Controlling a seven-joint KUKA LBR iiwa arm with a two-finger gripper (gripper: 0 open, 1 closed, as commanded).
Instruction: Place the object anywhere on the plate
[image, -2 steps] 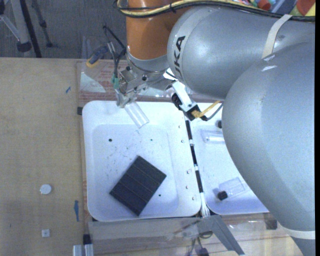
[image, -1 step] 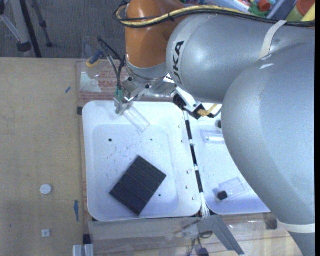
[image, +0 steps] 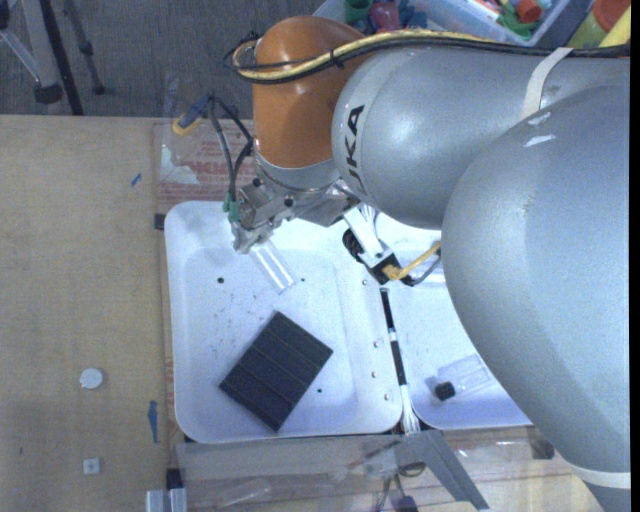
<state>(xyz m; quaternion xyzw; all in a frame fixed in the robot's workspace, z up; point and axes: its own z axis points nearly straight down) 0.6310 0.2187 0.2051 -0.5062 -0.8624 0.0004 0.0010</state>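
Our gripper (image: 272, 268) hovers over the left shallow white bin (image: 190, 300).
We see its fingers slightly parted, gripping nothing; the dark ribbed rectangular plate (image: 276, 369) lies near the front edge.

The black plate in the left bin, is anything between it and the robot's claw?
Nothing visible. The gripper hangs above bare white floor of the left bin, and the black plate lies just below it in the picture.

Grey arm (image: 480, 150) reaching from right; end effector (image: 275, 268) pointing down, fingers empty.
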